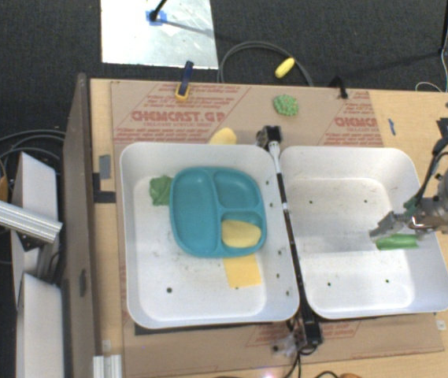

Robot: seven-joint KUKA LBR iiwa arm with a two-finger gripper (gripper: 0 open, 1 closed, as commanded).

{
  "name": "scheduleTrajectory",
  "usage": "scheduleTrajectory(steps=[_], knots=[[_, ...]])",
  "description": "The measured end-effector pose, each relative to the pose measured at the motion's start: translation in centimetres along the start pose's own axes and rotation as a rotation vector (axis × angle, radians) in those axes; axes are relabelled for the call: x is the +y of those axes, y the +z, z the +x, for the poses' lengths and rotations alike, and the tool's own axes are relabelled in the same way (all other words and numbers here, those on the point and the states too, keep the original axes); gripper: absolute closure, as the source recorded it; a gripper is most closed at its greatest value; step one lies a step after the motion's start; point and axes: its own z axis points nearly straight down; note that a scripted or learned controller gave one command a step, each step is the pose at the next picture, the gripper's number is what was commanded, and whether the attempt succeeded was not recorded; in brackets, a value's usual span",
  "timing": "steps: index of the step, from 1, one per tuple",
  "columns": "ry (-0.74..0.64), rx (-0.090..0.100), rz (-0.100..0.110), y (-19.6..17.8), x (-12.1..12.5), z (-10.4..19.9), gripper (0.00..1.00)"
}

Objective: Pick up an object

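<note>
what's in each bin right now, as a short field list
left bin: teal divided plate with a yellow piece in its lower right compartment
beside plate: green item at its left edge, flat yellow slice below it
right bin: green object
gripper: over the right bin, at the green object

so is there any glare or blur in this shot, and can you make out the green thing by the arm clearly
In the camera view, the shiny sheet on the floor at top glares white. The end effector is a little soft and blurred at the right bin's right side. The green object by it reads as a small smear, too unclear to identify. The teal tray is evenly lit and fairly sharp.
</note>
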Motion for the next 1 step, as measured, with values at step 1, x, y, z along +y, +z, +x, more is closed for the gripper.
scheduleTrajectory(steps=[1], knots=[[0.003, 0.002, 0.007, 11.88, 2.52, -3.51, 0.00]])
